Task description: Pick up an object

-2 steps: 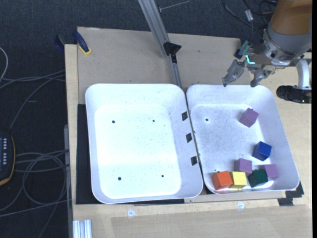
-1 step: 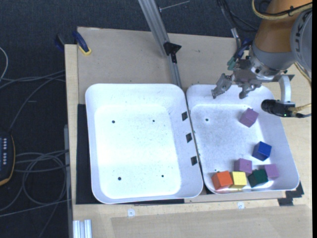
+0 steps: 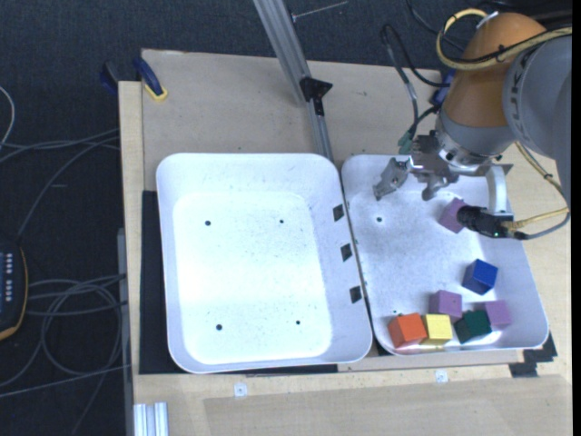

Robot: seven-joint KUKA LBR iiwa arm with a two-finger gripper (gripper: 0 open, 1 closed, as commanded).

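Overlapping the right bin's (image 3: 522, 271) far edge, end effector (image 3: 413, 178) indistinct.

Bench top (image 3: 227, 107): pale, matt, looks like plywood or board. Both bins, left bin (image 3: 182, 175) and right bin (image 3: 531, 312): white plastic, smooth, faintly speckled, slight sheen. Blocks look matt and smooth, material unclear: orange block (image 3: 408, 329), yellow block (image 3: 438, 327), blue block (image 3: 479, 275). Slanted pole (image 3: 283, 34): brushed grey metal. Arm's orange band (image 3: 486, 71): glossy. Floor (image 3: 54, 44): dark, rough carpet-like weave.
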